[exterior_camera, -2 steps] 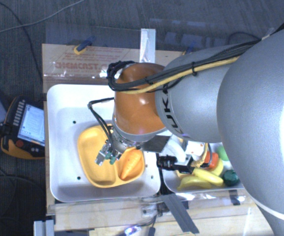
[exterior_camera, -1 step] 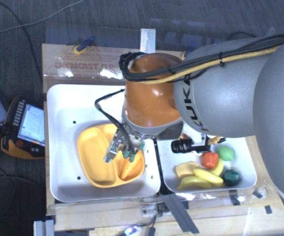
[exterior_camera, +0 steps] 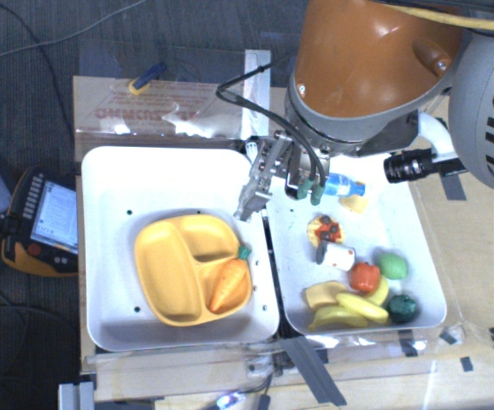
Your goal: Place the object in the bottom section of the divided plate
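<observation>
The yellow divided plate (exterior_camera: 183, 272) lies in the left bin (exterior_camera: 110, 178), toward that bin's near right corner, and a toy carrot (exterior_camera: 228, 284) rests in the plate's lower right section, its green top pointing up toward the divider and its orange body leaning on the plate's rim nearest the wall shared by the two bins. The gripper (exterior_camera: 251, 202) hangs over that shared wall near the far side of the bins, above and apart from the plate; nothing sits between its fingers, but whether they are spread or closed cannot be told from this angle. In the right bin (exterior_camera: 426, 254) a small bottle with a blue band (exterior_camera: 345, 184) lies near the far edge, a small red and yellow toy (exterior_camera: 325, 227) sits toward the middle, and at the near right corner cluster a banana (exterior_camera: 349, 307), a tomato (exterior_camera: 364, 277), a light green fruit (exterior_camera: 392, 266) and a dark green vegetable (exterior_camera: 402, 307).
</observation>
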`<action>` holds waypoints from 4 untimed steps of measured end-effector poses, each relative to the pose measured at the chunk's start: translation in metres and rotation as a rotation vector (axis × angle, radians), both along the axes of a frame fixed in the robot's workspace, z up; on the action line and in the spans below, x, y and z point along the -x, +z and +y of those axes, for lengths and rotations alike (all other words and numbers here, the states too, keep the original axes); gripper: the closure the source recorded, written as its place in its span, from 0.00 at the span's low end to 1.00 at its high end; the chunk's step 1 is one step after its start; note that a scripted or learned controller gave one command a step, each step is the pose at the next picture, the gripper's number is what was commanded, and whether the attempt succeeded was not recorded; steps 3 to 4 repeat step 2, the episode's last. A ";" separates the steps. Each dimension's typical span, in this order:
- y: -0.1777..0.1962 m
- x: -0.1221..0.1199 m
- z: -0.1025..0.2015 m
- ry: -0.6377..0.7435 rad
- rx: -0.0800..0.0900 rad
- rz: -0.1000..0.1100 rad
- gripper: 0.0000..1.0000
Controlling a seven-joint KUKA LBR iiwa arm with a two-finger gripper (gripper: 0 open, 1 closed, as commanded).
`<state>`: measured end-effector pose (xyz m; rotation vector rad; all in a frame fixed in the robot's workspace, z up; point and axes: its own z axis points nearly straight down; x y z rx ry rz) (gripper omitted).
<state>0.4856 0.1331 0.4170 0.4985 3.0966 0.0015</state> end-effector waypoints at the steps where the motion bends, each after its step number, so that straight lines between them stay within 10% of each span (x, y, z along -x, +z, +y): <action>1: -0.116 0.002 0.053 -0.015 0.001 0.006 1.00; 4: -0.107 0.001 0.054 -0.014 0.001 0.006 1.00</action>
